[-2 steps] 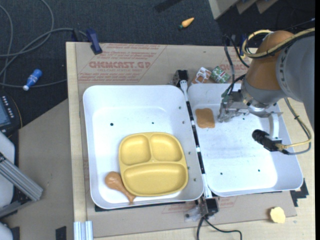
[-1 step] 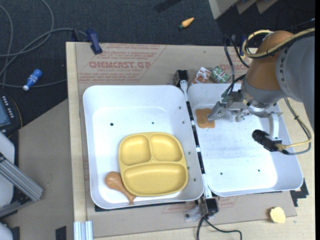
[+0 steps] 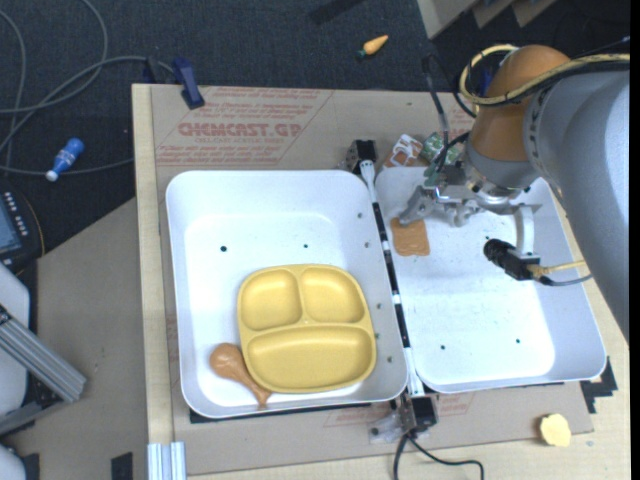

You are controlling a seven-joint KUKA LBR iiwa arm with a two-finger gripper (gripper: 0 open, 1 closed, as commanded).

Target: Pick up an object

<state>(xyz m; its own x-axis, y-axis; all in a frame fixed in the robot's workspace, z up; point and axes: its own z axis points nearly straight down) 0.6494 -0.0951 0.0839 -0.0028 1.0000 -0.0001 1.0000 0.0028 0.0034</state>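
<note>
Light falls evenly from above, bright but soft — no hard-edged shadows anywhere. The two shallow white plastic bins read close to overexposed, their floors nearly featureless, with a faint grey gradient along the walls. The yellow three-compartment plastic plate shows gentle sheen on its ridges and a thin shadow beneath its lower rim. The grey robot arm casts only a diffuse shade on the right bin floor. The dark carpeted floor stays dim and grainy. Overall sharpness is modest — printed lettering on the pale cardboard-coloured counter is slightly soft, and the small parts near the arm's wrist blur together.
</note>
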